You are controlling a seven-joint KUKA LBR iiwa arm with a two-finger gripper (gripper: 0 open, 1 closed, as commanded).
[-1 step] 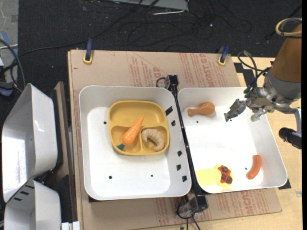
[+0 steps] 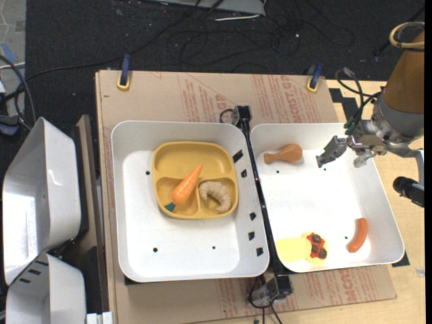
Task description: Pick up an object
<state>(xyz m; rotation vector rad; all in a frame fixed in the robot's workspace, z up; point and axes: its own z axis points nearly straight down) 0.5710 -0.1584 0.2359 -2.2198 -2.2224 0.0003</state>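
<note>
Pincer hangs over the far right part of the right bin, on the grey arm with its orange band reaching in from the right; two dark fingers spread apart with a clear gap, nothing between them, so open and holding nothing. Closest object is the chicken drumstick, just to the pincer's left on the bin floor, near but not touching, thick end toward the pincer. Well below the pincer, toward the near edge of the same bin, lies a small orange sausage, tilted, close to the right wall. Below and left of the pincer, at the near-left corner of that bin, sits a flat yellow piece with a small dark red cluster touching its right side, can't tell what that cluster is. Farther left, past the divider between bins, the left bin holds a yellow divided plate; a carrot lies slanted across its left compartment and a pale curled shrimp-like piece sits in its right near compartment. Both bins rest on a cardboard sheet held by two yellow clamps at the far edge.
</note>
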